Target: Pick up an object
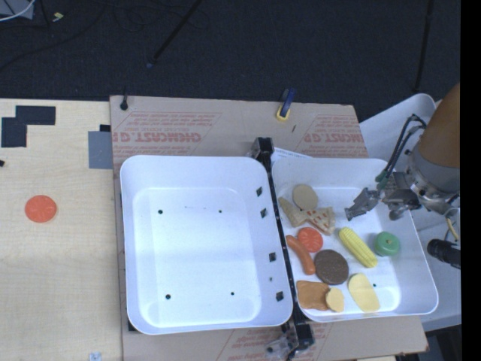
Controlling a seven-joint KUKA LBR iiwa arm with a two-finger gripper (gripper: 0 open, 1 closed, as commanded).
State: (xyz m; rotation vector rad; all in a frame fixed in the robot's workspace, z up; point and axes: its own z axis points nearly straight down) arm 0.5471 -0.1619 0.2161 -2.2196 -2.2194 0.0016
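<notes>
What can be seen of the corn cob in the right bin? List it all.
The corn cob is a yellow, ridged toy, plastic by its look, lying flat and slanted on the right bin's white floor. Its upper end points toward the gripper, which hangs just above it without touching. A green round piece lies to its right, the brown disc to its lower left, a pale yellow piece below. None clearly touches it.

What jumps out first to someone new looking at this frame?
The pile of toy food in the right bin: a yellow corn cob, a green round piece, a brown disc and a red tomato slice among others. The tool hangs over that bin's upper part, just above the corn, reaching in from the right. An orange disc lies alone on the bench far left.
</notes>
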